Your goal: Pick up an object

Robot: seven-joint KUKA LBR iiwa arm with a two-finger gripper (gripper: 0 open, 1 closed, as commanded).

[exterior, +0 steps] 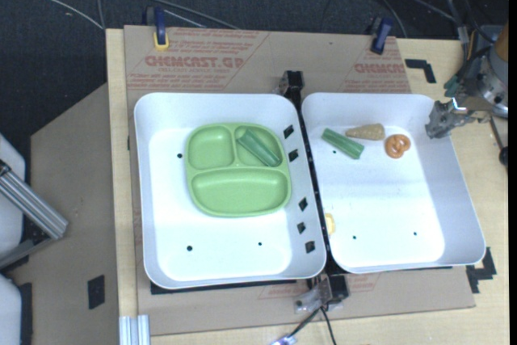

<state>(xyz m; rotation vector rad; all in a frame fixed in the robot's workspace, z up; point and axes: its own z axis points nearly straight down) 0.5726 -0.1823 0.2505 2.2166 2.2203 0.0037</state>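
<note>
The pincer (443,122) hangs at the right bin's (452,198) far edge, its grip impossible to tell, probably lining up on the pretzel (397,145) nearby.

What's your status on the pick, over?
Hand at right bin's far right rim, nothing seen in it. Pretzel, cone, green stick lying loose in right bin. Nothing between hand and pretzel.

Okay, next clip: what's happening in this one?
A robot arm is set to pick an object from two white bins. Its gripper sits at the right bin's far right edge, with nothing visibly held. That bin has a green stick, a tan cone-shaped piece and a small orange pretzel. The left bin has a green divided plate with a green piece in one compartment.
</note>
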